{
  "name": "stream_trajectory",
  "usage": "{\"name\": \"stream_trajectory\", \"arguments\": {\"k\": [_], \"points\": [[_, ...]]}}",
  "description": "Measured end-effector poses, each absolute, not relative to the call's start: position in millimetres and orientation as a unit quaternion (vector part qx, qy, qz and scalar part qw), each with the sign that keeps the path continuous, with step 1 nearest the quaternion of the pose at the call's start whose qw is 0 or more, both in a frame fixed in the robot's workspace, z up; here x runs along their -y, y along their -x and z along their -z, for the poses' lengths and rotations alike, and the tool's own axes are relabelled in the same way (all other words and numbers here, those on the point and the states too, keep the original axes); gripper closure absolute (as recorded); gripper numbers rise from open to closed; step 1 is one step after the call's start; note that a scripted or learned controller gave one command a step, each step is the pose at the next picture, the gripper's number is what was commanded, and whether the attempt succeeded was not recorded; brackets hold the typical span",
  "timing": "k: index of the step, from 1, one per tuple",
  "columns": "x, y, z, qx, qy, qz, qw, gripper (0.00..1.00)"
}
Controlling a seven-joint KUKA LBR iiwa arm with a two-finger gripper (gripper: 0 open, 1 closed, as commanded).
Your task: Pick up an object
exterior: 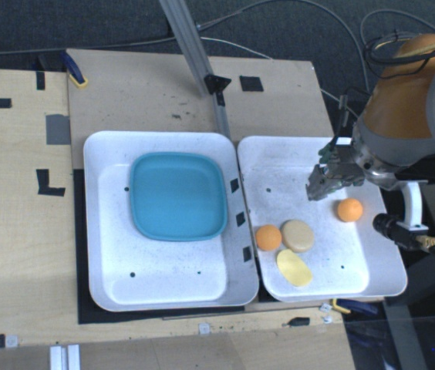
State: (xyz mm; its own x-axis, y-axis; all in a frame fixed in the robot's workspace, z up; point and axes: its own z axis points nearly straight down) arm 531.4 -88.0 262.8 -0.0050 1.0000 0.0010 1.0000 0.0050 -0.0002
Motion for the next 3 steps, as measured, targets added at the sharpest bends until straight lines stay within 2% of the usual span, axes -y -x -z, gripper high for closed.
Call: {"name": "stream_trajectory", "arguments": {"k": [2,3], "points": [[-5.4,-551.5,-237.2,0.709,0.706,-0.0006,0.001,1.0],[-61.2,-564.5,-241.4,0.709,0.705,0.0001,0.001,1.0]]}}
